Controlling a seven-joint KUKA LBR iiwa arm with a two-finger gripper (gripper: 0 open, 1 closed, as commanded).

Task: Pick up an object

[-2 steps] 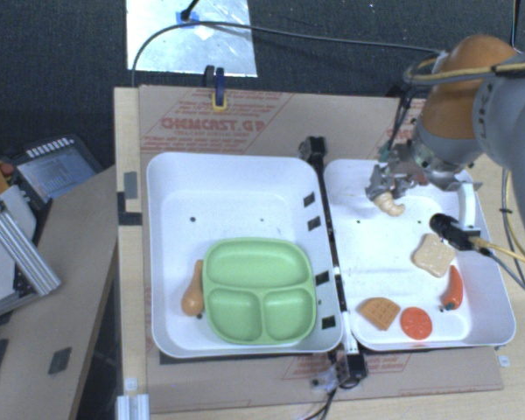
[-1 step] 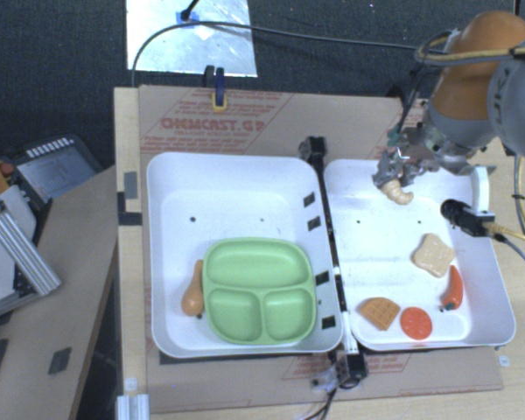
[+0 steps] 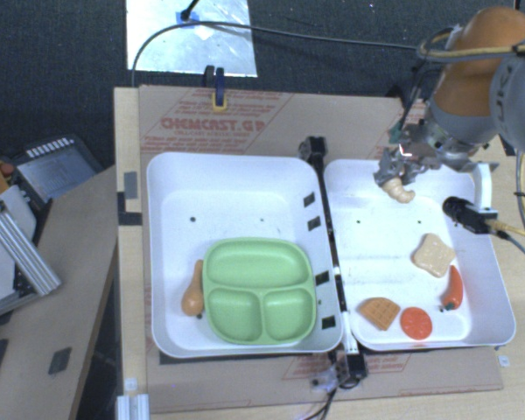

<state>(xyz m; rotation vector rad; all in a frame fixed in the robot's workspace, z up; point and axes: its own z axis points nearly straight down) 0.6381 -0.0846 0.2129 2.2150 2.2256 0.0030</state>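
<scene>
My gripper [image 3: 392, 179] hangs over the back of the right bin [image 3: 486, 322], near its far wall. A small curved beige piece [image 3: 403, 194] sits right at the gripper's tip, touching it; whether it is gripped or just lying beneath is unclear. Further forward in the same bin lie a pale toast slice [image 3: 433, 255], a red-orange pepper [image 3: 454, 289], a brown waffle piece [image 3: 380, 312] and a red round slice [image 3: 416, 323]. All of these are well apart from the gripper.
The left bin [image 3: 175, 191] holds a green divided plate [image 3: 259, 289] at its front and a tan drumstick-shaped piece [image 3: 193, 291] beside the plate's left edge. A black divider [image 3: 325, 234] runs between the bins. A grey device [image 3: 52, 171] sits off the bench to the left.
</scene>
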